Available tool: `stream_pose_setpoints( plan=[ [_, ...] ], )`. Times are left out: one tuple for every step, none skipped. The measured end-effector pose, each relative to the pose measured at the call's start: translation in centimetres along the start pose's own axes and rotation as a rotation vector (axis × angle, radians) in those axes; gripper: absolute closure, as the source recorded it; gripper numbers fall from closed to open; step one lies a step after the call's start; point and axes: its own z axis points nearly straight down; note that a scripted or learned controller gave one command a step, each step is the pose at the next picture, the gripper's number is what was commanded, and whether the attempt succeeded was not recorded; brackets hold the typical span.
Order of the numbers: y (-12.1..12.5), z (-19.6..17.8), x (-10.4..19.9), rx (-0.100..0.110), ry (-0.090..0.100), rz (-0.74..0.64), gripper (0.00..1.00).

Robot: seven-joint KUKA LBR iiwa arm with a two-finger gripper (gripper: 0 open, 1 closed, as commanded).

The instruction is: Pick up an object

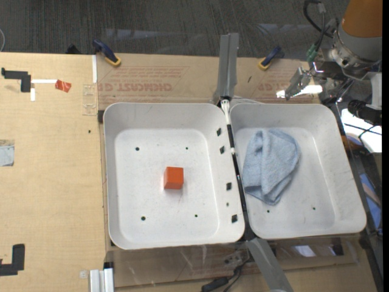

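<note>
An orange-red cube (174, 178) lies near the middle of the left white bin (121, 163). A crumpled light-blue cloth (270, 163) lies in the left half of the right white bin (331, 181). My gripper (302, 83) hangs over the back rim of the right bin, at the upper right of the camera view. It is well apart from the cloth and far from the cube. The grey arm with its orange band (363, 11) rises behind it.
A grey divider post (228, 66) stands between the bins at the back. Two clamps (106, 52) (270, 56) hold the cardboard behind the bins. A wooden bench surface (48, 163) extends to the left. Cables (364, 123) hang by the right bin's edge.
</note>
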Motion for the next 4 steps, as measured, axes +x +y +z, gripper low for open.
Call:
stream_pose_setpoints(
  plan=[
    [-5.3, 0.2, 5.2, 0.0, 0.0, 0.036, 0.0],
    [-7.5, -5.5, 10.8, 0.0, 0.0, -0.029, 0.0],
    [-10.7, -12.1, 16.0, 0.0, -0.001, -0.019, 0.0],
    [-14.6, -13.6, 19.1, 0.001, -0.001, 0.029, 0.0]
  ],
)
